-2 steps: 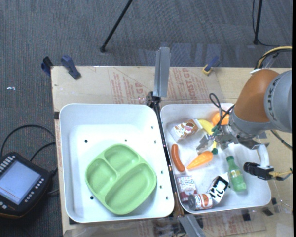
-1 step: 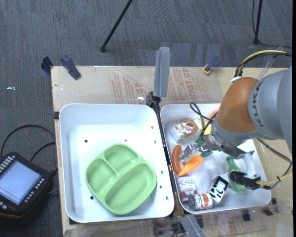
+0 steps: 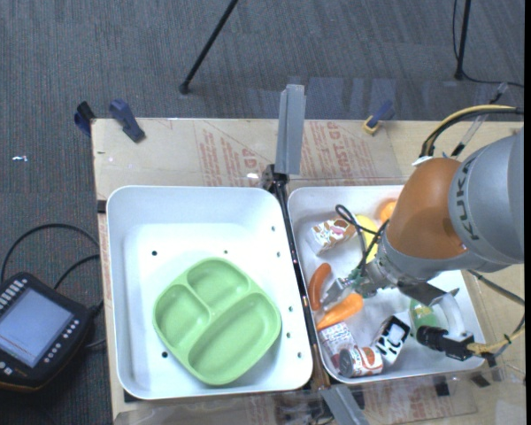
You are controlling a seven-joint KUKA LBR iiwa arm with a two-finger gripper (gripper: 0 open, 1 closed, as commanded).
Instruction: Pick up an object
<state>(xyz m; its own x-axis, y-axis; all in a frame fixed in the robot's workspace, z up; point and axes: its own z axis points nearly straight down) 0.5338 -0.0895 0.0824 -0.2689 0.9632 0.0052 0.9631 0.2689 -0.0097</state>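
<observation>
Tool [image 3: 347,283] low in right bin [image 3: 442,374], touching carrot [image 3: 341,311] just below; carrot's long axis slants; jaw state: cannot tell.

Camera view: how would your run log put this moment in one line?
arm: over right bin | gripper: low by orange carrot-shaped piece, grasp unclear | left bin: green divided plate

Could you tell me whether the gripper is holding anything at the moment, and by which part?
It cannot be told: the gripper is down in the right bin beside the orange carrot-like piece, but nothing shows between its fingers.
</observation>
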